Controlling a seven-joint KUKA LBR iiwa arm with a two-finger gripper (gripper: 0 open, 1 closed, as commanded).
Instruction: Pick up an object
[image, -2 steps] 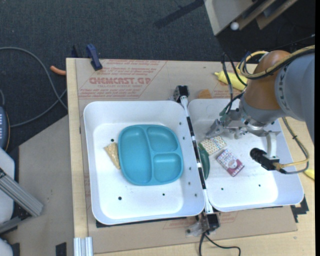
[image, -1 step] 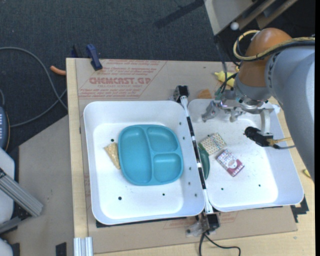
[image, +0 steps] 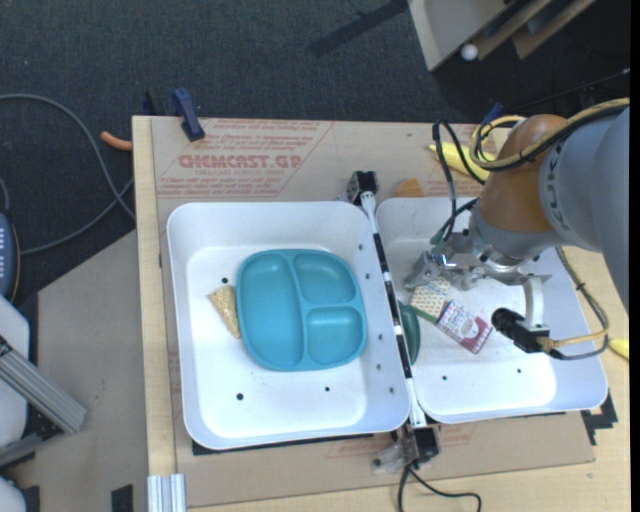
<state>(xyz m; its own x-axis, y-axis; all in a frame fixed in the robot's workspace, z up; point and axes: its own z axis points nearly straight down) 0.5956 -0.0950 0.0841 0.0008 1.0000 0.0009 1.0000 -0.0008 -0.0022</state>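
While reaching from the right, arm bent low over right bin, claw grip unclear.

Blue clamp on the bench's far-left corner, grey cable across dark carpet

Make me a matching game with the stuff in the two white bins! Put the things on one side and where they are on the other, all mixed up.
Things:
1. blue divided plate
2. tan sponge
3. patterned packet
4. green thing

Places:
A. right bin, under the arm's wrist
B. middle of the left bin
C. against the wall between the bins, on the right bin's side
D. peeking out from the plate's left edge

Pairs: 1-B, 2-D, 3-A, 4-C
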